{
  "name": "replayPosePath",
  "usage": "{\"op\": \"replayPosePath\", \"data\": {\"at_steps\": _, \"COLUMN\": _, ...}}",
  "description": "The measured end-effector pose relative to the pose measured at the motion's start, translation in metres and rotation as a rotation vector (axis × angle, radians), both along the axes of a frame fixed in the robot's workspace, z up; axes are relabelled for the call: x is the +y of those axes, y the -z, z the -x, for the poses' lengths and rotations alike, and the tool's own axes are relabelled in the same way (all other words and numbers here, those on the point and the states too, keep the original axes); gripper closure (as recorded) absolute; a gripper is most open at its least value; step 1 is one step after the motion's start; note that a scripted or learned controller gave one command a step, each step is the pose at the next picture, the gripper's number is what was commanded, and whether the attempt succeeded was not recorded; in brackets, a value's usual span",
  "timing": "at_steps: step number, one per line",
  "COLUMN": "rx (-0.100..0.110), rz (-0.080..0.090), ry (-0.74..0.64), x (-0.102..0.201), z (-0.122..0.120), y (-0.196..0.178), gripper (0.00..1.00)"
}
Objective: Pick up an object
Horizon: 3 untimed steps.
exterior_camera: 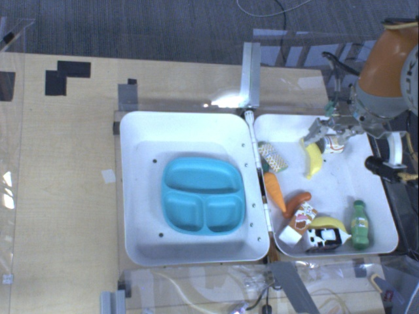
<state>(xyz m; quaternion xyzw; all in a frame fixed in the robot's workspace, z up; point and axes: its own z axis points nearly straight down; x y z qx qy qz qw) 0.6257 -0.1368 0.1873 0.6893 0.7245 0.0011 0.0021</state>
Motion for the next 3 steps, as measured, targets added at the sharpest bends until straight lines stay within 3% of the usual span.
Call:
{"op": "replayPosePath", "data": {"at_steps": 1, "rx": -0.006, "rz": 0.002, "ry": -0.025, "x": -0.037, "z": 0.009, "y": 0.098, "gripper": 0.0}}
{"op": "replayPosePath", "data": {"at_steps": 2, "rx": -0.013, "rz": 0.002, "ry": -0.027, "x": -0.036, "z": 0.007, "y": 0.085, "gripper": 1.0}}
{"op": "replayPosePath", "data": {"at_steps": 3, "rx": -0.004, "rz": 0.002, "ry": -0.125, "x": -0.034, "z": -0.045, "y": 0.002, "gripper": 1.0}}
